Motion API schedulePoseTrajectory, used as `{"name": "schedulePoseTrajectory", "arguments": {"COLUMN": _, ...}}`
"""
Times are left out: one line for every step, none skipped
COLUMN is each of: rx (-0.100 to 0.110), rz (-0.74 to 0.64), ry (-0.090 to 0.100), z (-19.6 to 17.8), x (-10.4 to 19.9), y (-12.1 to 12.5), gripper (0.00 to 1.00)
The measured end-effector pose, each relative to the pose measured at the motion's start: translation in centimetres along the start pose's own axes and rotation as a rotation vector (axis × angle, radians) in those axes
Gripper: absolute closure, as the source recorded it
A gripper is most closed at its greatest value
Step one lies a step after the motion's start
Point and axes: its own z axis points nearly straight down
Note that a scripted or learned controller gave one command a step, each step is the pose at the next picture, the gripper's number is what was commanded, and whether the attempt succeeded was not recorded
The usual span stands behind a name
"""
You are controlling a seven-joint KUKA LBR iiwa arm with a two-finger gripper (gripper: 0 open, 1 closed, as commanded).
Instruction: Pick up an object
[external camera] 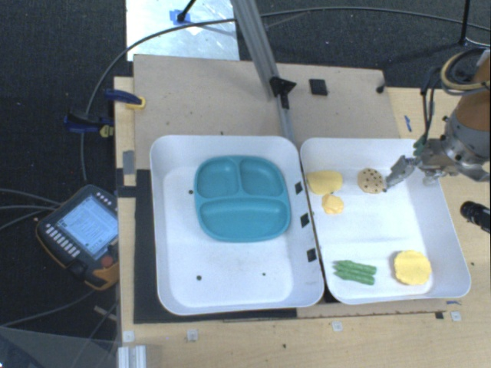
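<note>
Teal divided plate (242, 199), two white bins (176, 282), tan cookie (370, 179) dotted with dark chips, two pale yellow pieces (324, 181), round yellow piece (412, 267), green beans (354, 271), grey gripper (397, 172), beige bench (207, 98), orange-edged pendant (80, 236)

You are looking at a robotics lab, not a kitchen, despite the food shapes. The worktop (230, 98) is a bare fibreboard sheet laid over dark carpet (54, 37), with cables (100, 90) trailing loose across the floor. A teach pendant (80, 232) with a lit screen lies at the left beside the worktop. Clamps (123, 98) grip the board's edge, and a metal pole (257, 37) slants up from the board's far side on a black bracket. Two white bins (230, 294) sit side by side, holding a blue divided plate (242, 199) and toy food such as a cookie (370, 180) and green beans (355, 271).
</note>
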Motion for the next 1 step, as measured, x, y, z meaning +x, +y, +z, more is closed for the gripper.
{"name": "schedulePoseTrajectory", "arguments": {"rx": 0.001, "rz": 0.000, "ry": 0.001, "z": 6.25, "x": 0.18, "y": -0.34, "gripper": 0.00}}
